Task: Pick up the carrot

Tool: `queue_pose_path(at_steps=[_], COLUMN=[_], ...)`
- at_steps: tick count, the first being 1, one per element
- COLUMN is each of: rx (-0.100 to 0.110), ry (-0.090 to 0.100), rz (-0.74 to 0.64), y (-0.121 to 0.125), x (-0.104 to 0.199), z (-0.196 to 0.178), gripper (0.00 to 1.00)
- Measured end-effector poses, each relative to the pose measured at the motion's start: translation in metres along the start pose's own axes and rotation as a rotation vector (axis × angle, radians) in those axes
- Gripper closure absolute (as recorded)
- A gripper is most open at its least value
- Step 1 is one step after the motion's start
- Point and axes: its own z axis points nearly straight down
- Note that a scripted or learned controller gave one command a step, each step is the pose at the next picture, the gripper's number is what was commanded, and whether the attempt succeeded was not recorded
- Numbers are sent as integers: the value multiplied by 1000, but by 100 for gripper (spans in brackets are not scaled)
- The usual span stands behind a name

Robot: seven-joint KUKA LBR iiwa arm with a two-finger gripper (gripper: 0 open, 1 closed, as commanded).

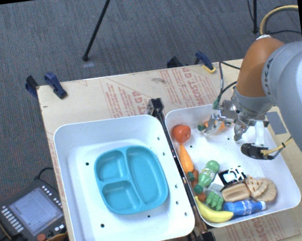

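Two white bins are sitting side by side on the bench. The left bin (72, 156) is holding a blue divided plate (130, 179). In the right bin (285, 182), the carrot (185, 159) is lying against the left wall: a slim orange piece, pointing roughly up and down the view, its upper end just below a red tomato (180, 133) and its lower end beside a green bottle (206, 174). Further down, a banana (215, 213), a bread slice (235, 192), a blue bottle (246, 207) and a cracker-like piece (261, 187) are crowding the near corner. The gripper (223, 123) is hovering over the bin's upper middle, well apart from the carrot and to its right, with something small and orange by its tip. Whether it is open or closed I cannot tell.
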Motion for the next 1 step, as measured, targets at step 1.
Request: queue_pose_path(at_steps=[1], rx=[-3], ry=[2], rz=[-259], y=[16], x=[-46], z=[-2], gripper=[0])
